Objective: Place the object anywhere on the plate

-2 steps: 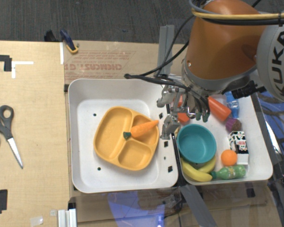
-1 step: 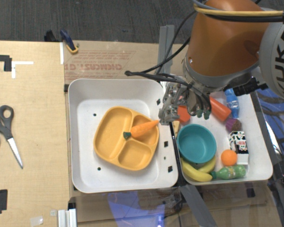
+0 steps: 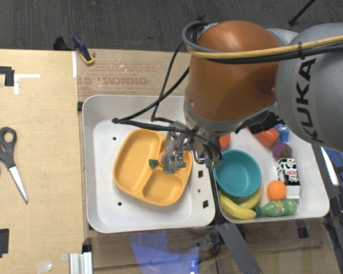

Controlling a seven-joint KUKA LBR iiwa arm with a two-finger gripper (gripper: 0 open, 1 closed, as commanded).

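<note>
From my remote station I see the gripper (image 3: 172, 156) low over the right part of the yellow plate (image 3: 134, 164), which lies in the left bin (image 3: 97, 170). A small dark green object (image 3: 154, 163) sits just at the gripper's left, on or barely above the plate; I cannot tell whether the claw is clamped on it, parted, or closed beside it, as the wrist hardware hides the tips. Risk one: if the object is stuck or only lightly pinched, a lift could drag it off the plate into the bin. Risk two: the fingers look close to the plate's central ridge, and a sideways move could shove or tip the plate. The teal bowl (image 3: 238, 173) and banana (image 3: 238, 207) in the right bin (image 3: 308, 210) lie near the arm's path.
</note>
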